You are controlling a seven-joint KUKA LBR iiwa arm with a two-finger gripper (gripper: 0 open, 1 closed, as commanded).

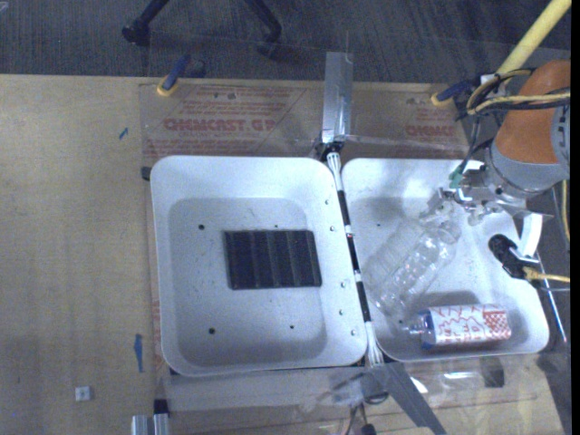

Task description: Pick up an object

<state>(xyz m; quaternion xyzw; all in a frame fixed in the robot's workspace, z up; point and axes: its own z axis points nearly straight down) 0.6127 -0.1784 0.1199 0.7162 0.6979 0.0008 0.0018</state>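
Here the claw (464,191) hovers at the clear plastic bottle's (412,259) neck; its grip state cannot be told.

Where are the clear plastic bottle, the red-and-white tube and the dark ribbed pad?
clear plastic bottle (412,261): camera view, mid-body.
red-and-white tube (467,324): camera view, middle of label.
dark ribbed pad (272,259): camera view, centre.

You see a tan wooden bench (72,243) — dark carpet (72,16) lies behind it. A black wheeled chair base (204,7) stands there.
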